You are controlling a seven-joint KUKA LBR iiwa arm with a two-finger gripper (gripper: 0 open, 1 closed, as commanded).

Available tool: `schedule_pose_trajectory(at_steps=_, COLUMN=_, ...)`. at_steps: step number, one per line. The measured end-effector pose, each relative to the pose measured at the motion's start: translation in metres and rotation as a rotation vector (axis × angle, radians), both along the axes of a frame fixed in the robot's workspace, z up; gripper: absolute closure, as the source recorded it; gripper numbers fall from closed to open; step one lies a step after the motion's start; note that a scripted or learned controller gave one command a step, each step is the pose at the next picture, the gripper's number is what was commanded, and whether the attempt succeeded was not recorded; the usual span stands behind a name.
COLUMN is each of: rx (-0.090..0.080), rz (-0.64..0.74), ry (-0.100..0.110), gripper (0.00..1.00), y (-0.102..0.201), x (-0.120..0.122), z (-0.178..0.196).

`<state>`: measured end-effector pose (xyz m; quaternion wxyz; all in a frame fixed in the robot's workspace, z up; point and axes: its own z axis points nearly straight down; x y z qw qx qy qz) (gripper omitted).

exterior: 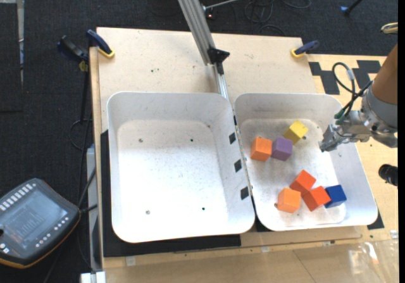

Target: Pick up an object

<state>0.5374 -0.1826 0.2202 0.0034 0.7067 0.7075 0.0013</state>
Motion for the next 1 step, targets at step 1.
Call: schedule_pose_trajectory(at_steps=1, rx=0.0, rz=0.001, ry=0.0, gripper=1.0, y=-0.0003, x=0.0017, z=0.0386)
